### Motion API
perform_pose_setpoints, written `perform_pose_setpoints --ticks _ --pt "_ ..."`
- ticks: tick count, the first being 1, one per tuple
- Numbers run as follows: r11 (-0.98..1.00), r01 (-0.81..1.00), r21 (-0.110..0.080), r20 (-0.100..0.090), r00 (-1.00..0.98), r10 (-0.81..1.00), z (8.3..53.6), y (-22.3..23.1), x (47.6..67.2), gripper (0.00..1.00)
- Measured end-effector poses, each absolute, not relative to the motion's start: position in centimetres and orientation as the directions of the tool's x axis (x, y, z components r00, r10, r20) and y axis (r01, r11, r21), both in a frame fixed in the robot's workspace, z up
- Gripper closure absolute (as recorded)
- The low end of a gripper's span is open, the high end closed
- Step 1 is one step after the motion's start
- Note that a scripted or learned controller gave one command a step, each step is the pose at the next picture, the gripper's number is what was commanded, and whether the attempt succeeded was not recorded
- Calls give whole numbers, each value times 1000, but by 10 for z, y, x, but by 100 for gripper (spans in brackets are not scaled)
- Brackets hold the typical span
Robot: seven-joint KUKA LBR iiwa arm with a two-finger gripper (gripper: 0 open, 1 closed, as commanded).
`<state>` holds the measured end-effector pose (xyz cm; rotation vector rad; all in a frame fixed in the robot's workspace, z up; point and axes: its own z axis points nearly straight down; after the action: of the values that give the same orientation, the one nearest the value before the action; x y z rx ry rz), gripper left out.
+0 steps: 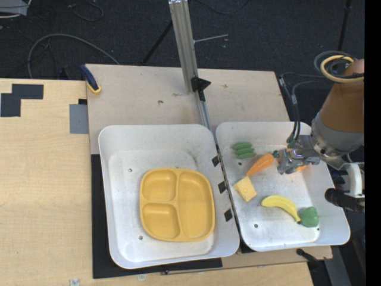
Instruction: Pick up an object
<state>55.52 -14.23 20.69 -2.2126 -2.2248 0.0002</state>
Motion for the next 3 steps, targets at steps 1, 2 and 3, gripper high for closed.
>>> perform_pose_setpoints --ticks 1,2,3 --pt "5 1000 -1 0 -5 1000 217 -89 567 100" --pt "5 1000 -4 2 -5 1000 212 -44 566 100" --pt "5 1000 -2 2 -5 1000 224 6 570 100"
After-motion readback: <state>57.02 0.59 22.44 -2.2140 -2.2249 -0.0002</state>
